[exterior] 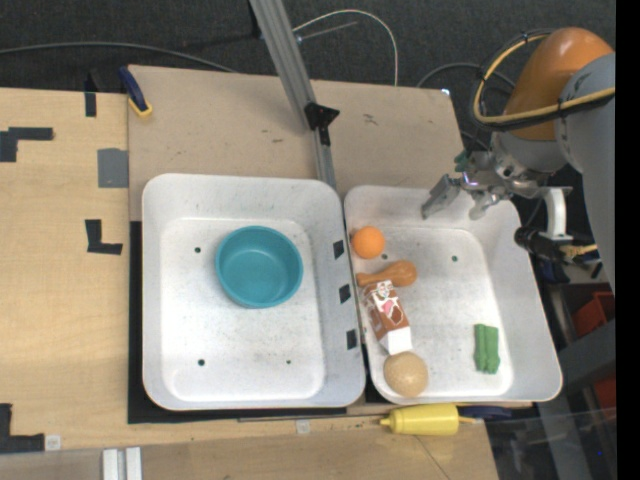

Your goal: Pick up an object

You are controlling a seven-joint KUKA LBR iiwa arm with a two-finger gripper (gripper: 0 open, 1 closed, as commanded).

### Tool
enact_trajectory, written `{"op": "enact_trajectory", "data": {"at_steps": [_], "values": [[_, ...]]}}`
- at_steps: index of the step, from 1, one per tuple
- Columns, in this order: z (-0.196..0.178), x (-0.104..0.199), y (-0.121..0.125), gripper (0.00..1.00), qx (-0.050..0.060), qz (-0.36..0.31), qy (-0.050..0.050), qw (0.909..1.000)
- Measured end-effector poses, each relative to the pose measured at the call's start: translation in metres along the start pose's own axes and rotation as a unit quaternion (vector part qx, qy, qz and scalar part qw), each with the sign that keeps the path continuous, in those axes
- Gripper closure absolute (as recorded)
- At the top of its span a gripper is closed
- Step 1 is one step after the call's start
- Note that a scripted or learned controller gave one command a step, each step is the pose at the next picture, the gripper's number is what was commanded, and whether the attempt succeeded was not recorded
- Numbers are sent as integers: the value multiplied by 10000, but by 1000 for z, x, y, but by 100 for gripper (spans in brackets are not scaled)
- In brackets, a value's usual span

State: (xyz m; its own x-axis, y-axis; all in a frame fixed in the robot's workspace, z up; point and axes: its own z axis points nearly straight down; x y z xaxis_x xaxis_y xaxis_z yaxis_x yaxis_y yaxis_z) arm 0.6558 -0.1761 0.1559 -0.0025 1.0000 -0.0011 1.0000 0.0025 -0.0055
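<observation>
Hovering over the far rim of the right bin (520, 268), the pincer (462, 200) is hanging with its two fingers spread wide and nothing between them. I am steering from afar, and I am judging this as the approach, with no object chosen yet. The candidates are all lying in that right bin: an orange ball (368, 242) near the far left corner, a brown bottle-shaped toy (390, 273) just beside it, a small carton (388, 314) touching the left wall, a tan ball (405, 373) at the near end, and a green block (486, 349) standing apart toward the right. The teal bowl (260, 266) is sitting alone in the left bin (170, 368). I am favouring the green block, since the crowded wall side is likely leaving the fingers little room. Coming down straight, centred over it, looks safest to me.
</observation>
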Motion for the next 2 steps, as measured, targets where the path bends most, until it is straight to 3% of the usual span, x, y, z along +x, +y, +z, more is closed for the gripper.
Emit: {"op": "enact_trajectory", "data": {"at_steps": [1,2], "values": [[63,7,1,0,13,-3,5,10000],[49,7,3,100,-18,-10,-2,10000]]}}
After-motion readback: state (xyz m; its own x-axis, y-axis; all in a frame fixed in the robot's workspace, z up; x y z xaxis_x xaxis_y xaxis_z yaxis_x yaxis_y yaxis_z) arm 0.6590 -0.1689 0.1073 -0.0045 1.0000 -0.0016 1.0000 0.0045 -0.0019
